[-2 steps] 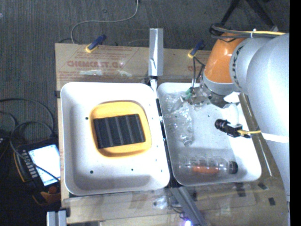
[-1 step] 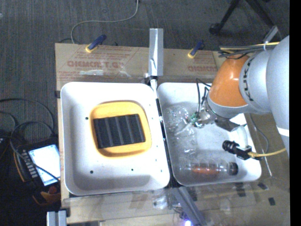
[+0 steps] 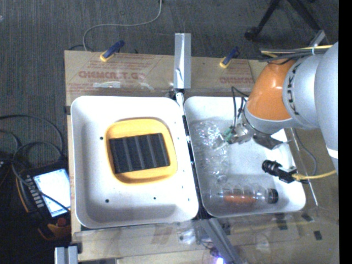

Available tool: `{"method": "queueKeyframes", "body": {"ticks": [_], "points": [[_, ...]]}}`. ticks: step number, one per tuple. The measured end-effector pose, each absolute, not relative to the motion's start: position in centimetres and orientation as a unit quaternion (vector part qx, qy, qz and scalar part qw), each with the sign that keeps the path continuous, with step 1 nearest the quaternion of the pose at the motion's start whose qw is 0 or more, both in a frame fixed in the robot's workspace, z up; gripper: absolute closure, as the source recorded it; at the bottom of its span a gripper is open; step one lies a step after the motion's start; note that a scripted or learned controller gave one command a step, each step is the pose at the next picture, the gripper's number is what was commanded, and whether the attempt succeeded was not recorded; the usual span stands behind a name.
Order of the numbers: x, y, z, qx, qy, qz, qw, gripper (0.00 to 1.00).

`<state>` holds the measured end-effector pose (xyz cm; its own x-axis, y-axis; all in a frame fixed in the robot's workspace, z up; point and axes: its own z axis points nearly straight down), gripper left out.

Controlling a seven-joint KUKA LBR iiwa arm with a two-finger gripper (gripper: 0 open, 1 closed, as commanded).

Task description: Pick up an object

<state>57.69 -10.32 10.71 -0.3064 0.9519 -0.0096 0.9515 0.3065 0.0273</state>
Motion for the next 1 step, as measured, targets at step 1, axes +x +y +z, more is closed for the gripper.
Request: {"method": "queueKeyframes", "body": {"ticks": [1], "points": [[57.54,-10.19,10.43,0.588,0.809,0.0069,0.010,0.00]]}}
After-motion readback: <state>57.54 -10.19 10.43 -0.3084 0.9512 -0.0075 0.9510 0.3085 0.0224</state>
